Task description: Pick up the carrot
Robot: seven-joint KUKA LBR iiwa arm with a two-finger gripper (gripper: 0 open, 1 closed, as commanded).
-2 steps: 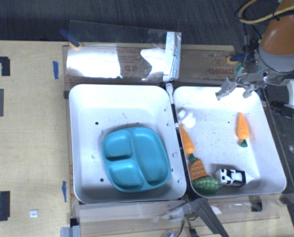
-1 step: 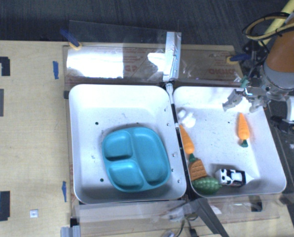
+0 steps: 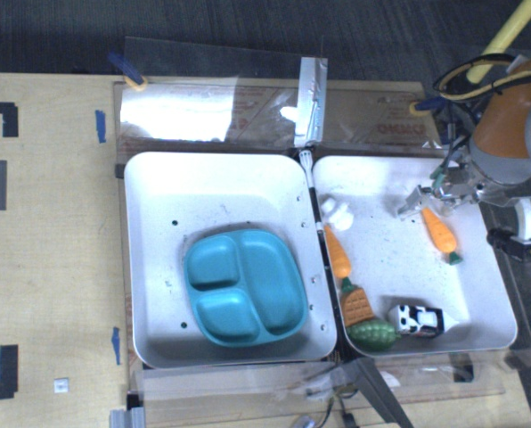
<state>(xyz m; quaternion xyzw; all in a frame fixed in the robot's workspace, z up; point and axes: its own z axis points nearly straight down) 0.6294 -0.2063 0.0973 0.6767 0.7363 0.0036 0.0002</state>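
A small orange carrot (image 3: 441, 233) with a green tip lies tilted in the right bin (image 3: 493, 292), near its right wall. My gripper (image 3: 433, 199) hangs just above and to the left of the carrot's upper end, close to it or touching it. The grey arm with its orange band (image 3: 506, 127) reaches in from the right. A second, longer orange carrot-like piece (image 3: 338, 253) lies along the right bin's left wall.
A blue divided plate (image 3: 245, 285) sits in the left bin (image 3: 159, 203). The right bin also holds a white lump (image 3: 337, 210), an orange waffle-textured piece (image 3: 358, 306), a green vegetable (image 3: 372, 333) and a black-and-white toy (image 3: 416, 319).
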